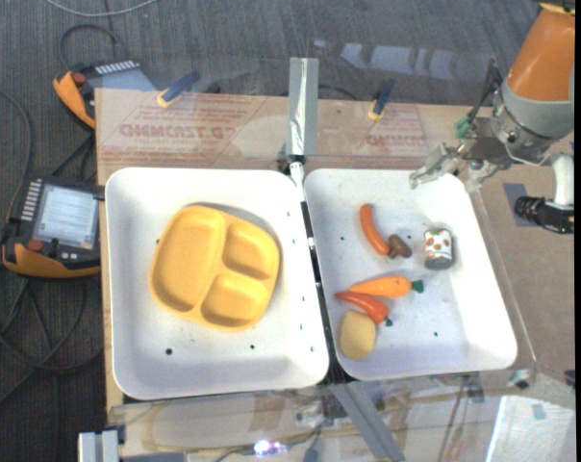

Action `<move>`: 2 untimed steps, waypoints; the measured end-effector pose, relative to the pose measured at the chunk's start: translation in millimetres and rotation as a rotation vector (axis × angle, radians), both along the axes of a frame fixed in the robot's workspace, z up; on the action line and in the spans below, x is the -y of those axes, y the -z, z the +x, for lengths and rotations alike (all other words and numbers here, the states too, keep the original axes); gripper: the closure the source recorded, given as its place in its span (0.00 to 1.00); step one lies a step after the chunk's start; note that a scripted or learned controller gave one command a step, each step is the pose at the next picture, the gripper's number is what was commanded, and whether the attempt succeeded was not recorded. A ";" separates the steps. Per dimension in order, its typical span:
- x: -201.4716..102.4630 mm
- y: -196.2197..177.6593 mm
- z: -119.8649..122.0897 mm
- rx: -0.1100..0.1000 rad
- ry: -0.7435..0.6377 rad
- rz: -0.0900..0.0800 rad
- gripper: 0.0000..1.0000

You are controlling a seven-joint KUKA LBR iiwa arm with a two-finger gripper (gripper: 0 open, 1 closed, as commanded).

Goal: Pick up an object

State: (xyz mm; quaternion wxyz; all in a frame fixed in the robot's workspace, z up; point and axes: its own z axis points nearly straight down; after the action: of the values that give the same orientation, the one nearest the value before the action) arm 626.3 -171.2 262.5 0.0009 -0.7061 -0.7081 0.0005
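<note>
The gripper (442, 166) hovers above the right bin's (483, 258) far rim. Jaws are spread, gripping nothing. No object lifted; carrot (380, 286) untouched.

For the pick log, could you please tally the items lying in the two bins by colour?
Yellow: 2, the divided tray and potato
Orange: 2, the sausage and carrot
Red: 1, the pepper
Brown: 1, a small lump
White, patterned: 1, a can
Total: 7

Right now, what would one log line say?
gripper: open, over right bin back edge, holding nothing | carrot, sausage: in bin | yellow tray: left bin
</note>
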 end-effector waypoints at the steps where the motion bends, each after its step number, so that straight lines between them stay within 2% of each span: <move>1: -47.1 89.0 -24.5 -0.001 -0.066 0.000 0.00; 2: -48.1 172.3 0.1 0.012 -0.120 -0.006 0.00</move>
State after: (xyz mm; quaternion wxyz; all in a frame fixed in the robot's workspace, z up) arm 626.4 -123.1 90.3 -0.0055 -0.6624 -0.7492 -0.0018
